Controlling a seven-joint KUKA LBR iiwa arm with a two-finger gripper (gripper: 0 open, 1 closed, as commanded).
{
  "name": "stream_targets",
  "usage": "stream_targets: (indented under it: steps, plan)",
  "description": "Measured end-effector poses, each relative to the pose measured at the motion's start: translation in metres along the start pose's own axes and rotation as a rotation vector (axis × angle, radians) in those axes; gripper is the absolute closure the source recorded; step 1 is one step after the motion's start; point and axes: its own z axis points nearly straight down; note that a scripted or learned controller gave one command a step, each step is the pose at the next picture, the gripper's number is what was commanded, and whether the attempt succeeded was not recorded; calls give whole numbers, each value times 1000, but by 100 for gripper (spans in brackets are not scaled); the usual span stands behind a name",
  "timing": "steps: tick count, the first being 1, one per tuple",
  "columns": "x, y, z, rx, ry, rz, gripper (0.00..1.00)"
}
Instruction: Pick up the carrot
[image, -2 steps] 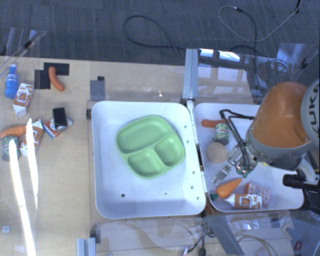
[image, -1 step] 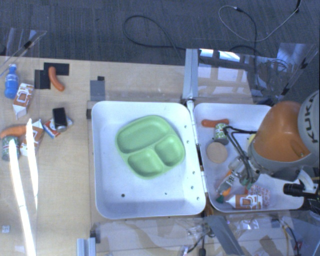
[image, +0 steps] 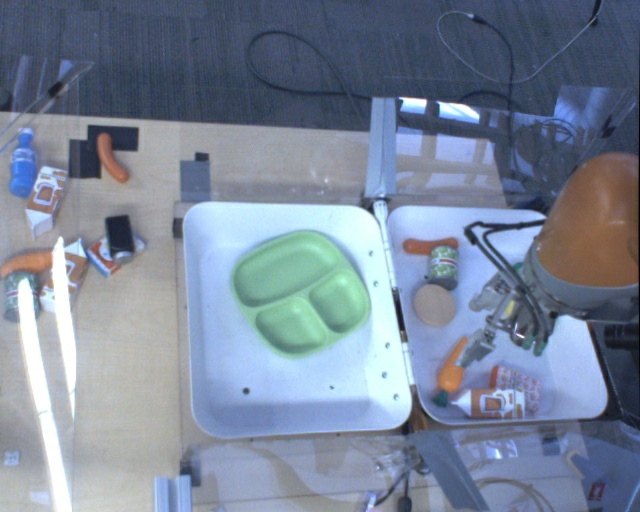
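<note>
Currently the carrot (image: 453, 367) is being approached by the gripper (image: 487, 341), just beside its top end. Finger state can't be told; nothing is seen held. Descent over the carrot is being called for next.

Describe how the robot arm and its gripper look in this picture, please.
The arm is bulky and rounded, with a broad orange band above a grey wrist section. Thin black cables loop along the wrist toward the gripper, which is a small metallic grey assembly.

Arm (image: 590, 235) reaches in from the right; gripper (image: 497, 325) angled down-left, low
</note>
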Motion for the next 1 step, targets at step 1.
stream_targets:
  steps: [1]
  plan:
    - [-7,-9,115,-3,-7,49,0]
